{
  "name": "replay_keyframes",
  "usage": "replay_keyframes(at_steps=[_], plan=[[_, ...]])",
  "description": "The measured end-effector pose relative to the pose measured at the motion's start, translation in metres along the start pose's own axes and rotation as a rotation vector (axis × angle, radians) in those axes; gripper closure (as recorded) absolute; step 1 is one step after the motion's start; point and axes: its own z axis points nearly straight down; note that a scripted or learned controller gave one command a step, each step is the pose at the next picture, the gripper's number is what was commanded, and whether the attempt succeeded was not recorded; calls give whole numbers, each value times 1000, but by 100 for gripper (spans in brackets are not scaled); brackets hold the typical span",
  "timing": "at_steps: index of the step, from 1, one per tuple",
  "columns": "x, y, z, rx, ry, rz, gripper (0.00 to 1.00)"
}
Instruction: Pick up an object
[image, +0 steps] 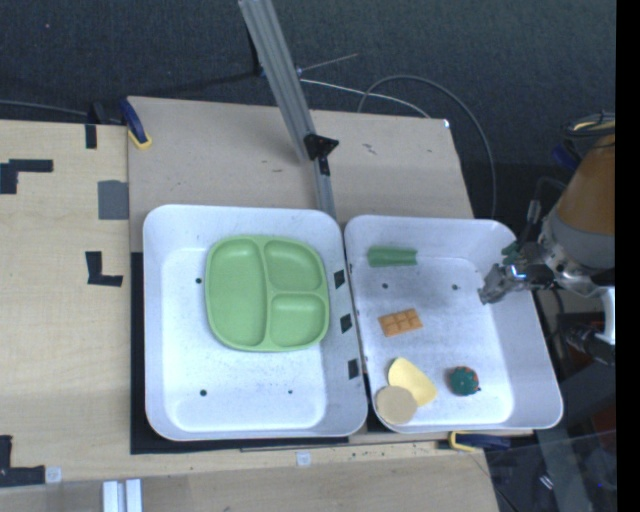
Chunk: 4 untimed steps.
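Observation:
The right bin (500, 245) holds a green bar (391, 257) near its far edge and an orange waffle-like block (400, 322) in the middle. At its near edge lie a yellow piece (412, 380), a tan round disc (396, 405) and a small green and red ball (462, 381). My gripper (497, 284) hangs over the bin's right rim, above and to the right of the orange block, with nothing seen between its fingers.
The left bin (170, 330) carries a green divided plate (267, 292). A grey metal pole (285, 85) slants in from the top towards the gap between the bins. Cables (470, 120) loop behind the right bin.

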Motion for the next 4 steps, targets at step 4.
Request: replay_keyframes(at_steps=[4], plan=[[153, 9, -32, 6, 3, -5, 100]])
